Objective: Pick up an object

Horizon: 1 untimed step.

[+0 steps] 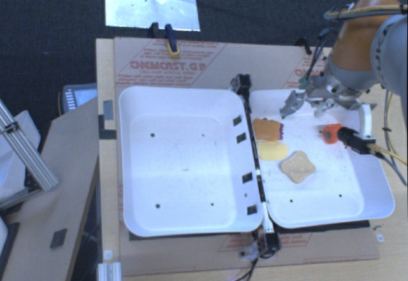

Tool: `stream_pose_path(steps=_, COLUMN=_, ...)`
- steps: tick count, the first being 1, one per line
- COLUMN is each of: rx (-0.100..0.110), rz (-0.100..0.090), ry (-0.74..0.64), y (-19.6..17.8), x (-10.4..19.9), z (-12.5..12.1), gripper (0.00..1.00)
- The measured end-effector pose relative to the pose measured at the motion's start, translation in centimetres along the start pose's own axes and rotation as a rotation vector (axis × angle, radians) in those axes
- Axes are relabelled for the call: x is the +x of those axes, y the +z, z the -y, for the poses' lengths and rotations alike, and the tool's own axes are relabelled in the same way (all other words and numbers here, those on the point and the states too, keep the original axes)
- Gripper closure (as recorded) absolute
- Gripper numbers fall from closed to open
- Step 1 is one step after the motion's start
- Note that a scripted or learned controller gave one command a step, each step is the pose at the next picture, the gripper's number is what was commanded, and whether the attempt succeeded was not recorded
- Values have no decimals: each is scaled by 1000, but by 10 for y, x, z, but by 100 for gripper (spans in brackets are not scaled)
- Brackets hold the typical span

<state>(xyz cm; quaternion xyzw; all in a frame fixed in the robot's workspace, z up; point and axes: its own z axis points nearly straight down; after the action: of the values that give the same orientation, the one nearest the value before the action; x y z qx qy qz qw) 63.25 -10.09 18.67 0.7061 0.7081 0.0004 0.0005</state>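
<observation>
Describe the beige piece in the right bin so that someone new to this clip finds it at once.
Start at the right bin, the one the arm reaches over. Near its middle, three flat pieces run in a line from the divider side: an orange-brown piece, a yellow piece, then the beige piece. It is the nearest to the camera, pale tan and lumpy-edged, lying apart from the small orange object.
</observation>
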Motion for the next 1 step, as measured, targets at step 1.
stream_pose_path(steps=1, rx=6, rz=-2, ry=2, y=39, x=19, z=45, gripper=0)
